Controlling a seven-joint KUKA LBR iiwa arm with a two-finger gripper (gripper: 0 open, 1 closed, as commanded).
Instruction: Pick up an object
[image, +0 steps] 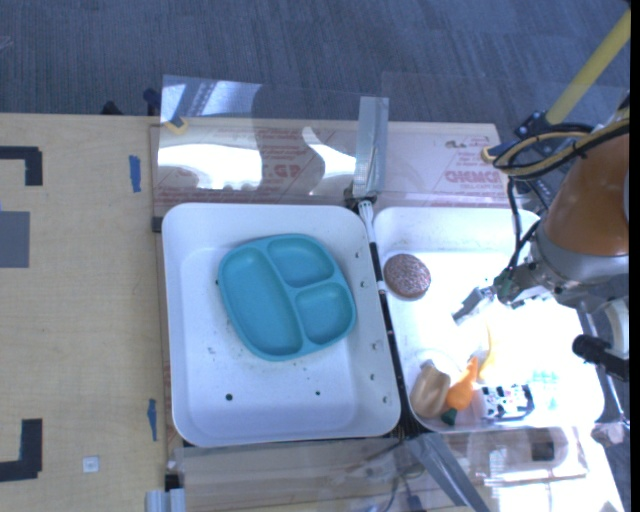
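Camera view looks down on two white bins side by side; left bin (200, 400) holds a teal divided plate (287, 294) lying flat near the middle, nothing else in it but a few dark specks. Right bin (440, 225) is washed out by glare and has the candidates: a round brown speckled disc (407, 275) near its upper left corner, a tan lump (431, 388) at the lower left, an orange carrot-like piece (465, 385) just beside the lump, and a small item with dark and teal markings (508, 400) near the bottom edge. Arm (590, 215) comes in from the right, and its gripper (478, 302) hangs over the middle of the right bin, above and apart from the orange piece, right of the disc. Claw state: cannot tell, too small and blown out by the glare. Nothing visible in its grasp, and all objects look to be resting on the bin floor. Judgement: task not yet done, pick not made; left to do is descend onto a target, likely the orange piece or the lump below it, close, lift clear.
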